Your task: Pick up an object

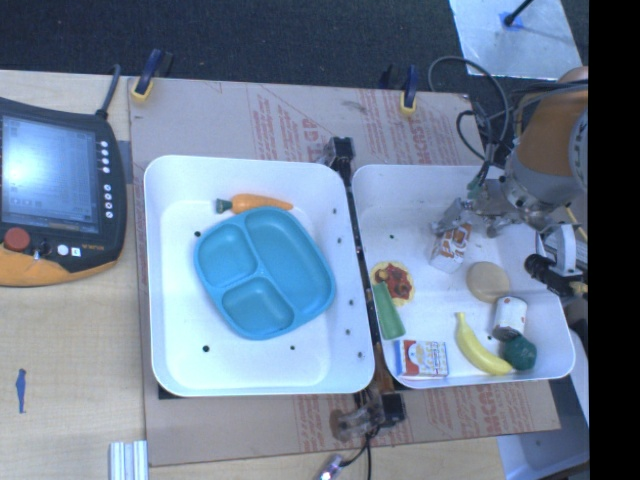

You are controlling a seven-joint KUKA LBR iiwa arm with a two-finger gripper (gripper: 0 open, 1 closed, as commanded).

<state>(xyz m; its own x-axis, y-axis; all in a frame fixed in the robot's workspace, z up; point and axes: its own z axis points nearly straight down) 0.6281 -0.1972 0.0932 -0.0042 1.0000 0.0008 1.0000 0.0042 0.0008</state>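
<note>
Going for the small carton [452,245] in the right bin [420,183], I'd say. Best bet imo: drop straight down w/ fingers either side of it, squeeze, then lift slow so it doesn't tip out. Claw [462,220] sits right at the carton's top end, prob touching it, but pic's too blurry there. Can't tell how far open it is or if it's got hold of anything.

One fixed camera above the counter [250,418], looking down at a slant, far enough to take in both bins [170,368], arm [550,138] entering from the right
</note>
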